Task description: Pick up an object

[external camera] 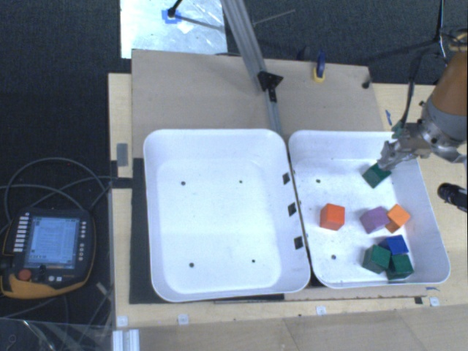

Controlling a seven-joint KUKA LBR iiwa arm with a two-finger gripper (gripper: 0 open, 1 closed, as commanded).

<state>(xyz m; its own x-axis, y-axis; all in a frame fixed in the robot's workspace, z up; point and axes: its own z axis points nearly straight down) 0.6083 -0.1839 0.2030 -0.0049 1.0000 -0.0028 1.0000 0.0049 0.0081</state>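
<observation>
The gripper (390,157) is down over the far right part of the right bin (431,218), reaching in from the right edge of the bench, the grey arm (447,115) with its orange band rising behind it. Its fingers point down and to the left at a dark green block (376,175), and their tips sit right at the upper edge of that block. From where I stand I cannot tell whether the fingers are apart or closed, nor whether the block is between them or merely touched.

That green block lies tilted, near the bin's far right wall, well apart from the other pieces. Nearer the front, an orange cube (332,216) sits alone toward the middle of the bin floor. To its right is a purple block (374,219), and just beside that, touching it, a smaller orange block (398,216). At the front right corner a little cluster is packed together: a blue cube (397,245) with two dark green blocks (380,257) pressed against it.

The left bin (157,167) stands alongside, the two rims meeting in the middle. A grey metal pole (245,35) slants down across the bench to a black clamp near the bins' far edge. On the floor to the left lies the teach pendant (47,251) with its lit screen and coiled cable.
</observation>
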